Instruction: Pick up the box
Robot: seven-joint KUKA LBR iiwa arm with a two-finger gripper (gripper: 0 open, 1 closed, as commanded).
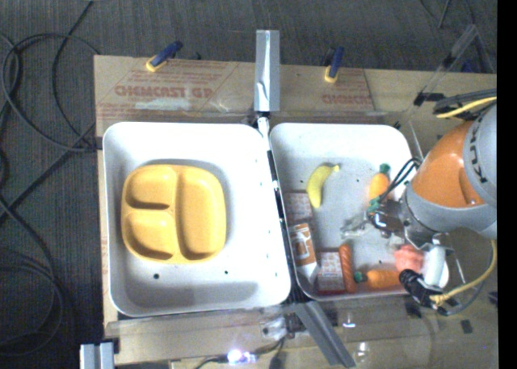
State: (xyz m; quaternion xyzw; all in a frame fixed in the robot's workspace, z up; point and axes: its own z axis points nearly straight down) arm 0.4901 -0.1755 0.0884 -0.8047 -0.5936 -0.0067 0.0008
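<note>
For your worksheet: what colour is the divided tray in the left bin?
Yellow tray, camera view.

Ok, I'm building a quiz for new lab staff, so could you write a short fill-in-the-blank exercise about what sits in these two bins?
1. The yellow plastic divided tray lies in the ____ white bin.
2. The tray has ____ compartments.
3. The yellow toy banana lies in the ____ white bin.
4. The small orange-and-white box lies against that bin's ____ wall.

Missing words: left; three; right; left

Glossy yellow plastic tray (174,212) in a smooth white plastic bin (121,278); printed cardboard box (329,271).
</note>
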